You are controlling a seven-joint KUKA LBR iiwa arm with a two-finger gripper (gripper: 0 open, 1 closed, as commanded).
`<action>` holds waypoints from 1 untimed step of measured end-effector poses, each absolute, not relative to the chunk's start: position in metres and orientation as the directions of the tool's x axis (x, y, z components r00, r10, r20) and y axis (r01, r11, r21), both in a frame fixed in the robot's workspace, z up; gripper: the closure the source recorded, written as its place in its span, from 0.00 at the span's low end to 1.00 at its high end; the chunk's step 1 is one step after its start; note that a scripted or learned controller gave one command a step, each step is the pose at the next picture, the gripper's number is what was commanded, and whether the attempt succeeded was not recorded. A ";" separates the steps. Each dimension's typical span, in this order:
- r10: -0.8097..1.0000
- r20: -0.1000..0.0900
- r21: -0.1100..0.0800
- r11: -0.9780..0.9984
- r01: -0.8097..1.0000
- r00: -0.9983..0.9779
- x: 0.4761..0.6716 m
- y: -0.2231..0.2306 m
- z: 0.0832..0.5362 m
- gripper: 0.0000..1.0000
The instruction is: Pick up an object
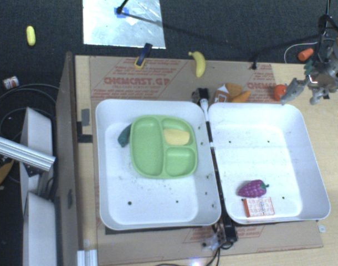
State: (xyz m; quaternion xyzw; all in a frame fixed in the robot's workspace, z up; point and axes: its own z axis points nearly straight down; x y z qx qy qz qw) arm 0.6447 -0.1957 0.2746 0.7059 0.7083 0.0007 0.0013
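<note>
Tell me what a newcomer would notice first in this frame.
Most likely the green divided plate in the left bin, with a yellow item in its upper right compartment and a dark green object at its left edge. Next, the purple grape bunch and a small red card near the right bin's front edge. The gripper hovers beyond that bin's far right corner.

purple grapes (252, 188): toy bunch w/ green stem, lying on its side, right bin, near front
card (259, 206): small orange-red printed pack, flat (just in front of grapes)
yellow piece (176, 136): in green tray's upper-right compartment, left bin
dark green item (124, 135): beside tray's left edge
</note>
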 end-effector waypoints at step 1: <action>1.000 0.000 -0.003 -0.001 1.000 0.001 0.584 -0.207 0.251 0.00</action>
